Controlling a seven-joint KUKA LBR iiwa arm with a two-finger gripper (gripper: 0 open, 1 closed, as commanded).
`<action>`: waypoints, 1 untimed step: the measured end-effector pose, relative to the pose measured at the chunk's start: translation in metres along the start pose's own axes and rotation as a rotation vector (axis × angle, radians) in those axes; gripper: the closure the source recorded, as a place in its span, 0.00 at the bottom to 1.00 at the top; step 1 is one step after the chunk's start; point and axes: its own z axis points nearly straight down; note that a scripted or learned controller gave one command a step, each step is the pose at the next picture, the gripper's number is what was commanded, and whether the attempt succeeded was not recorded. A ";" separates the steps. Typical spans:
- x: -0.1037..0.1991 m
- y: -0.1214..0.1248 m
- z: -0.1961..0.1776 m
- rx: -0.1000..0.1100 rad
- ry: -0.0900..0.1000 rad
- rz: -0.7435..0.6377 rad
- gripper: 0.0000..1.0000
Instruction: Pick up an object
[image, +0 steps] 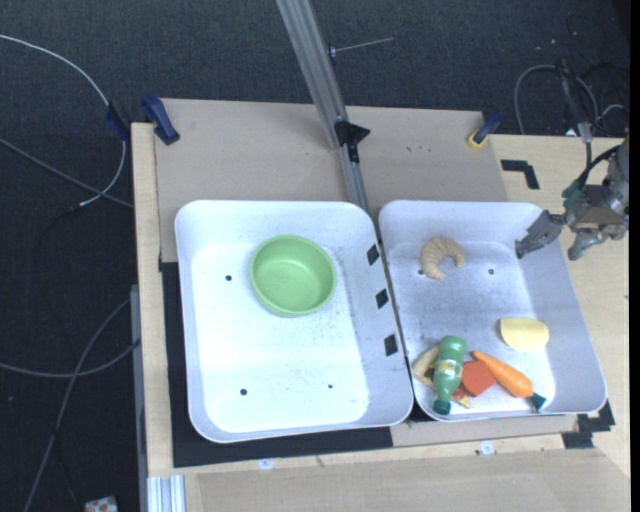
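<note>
My gripper hovers over the far right rim of the right bin, its two dark fingers spread open with nothing between them. A tan croissant lies left of it in the bin's far part. A pale yellow lump rests near the right wall. At the near edge an orange carrot, a red piece, a green bottle and a small yellowish piece are piled together. A green bowl sits in the left bin.
A slanted metal pole runs from the top down to the gap between the bins. Blue and yellow clamps hold the bench's far corners. Cables lie on the dark floor at left.
</note>
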 end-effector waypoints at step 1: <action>0.004 -0.008 0.046 0.006 0.002 0.002 0.00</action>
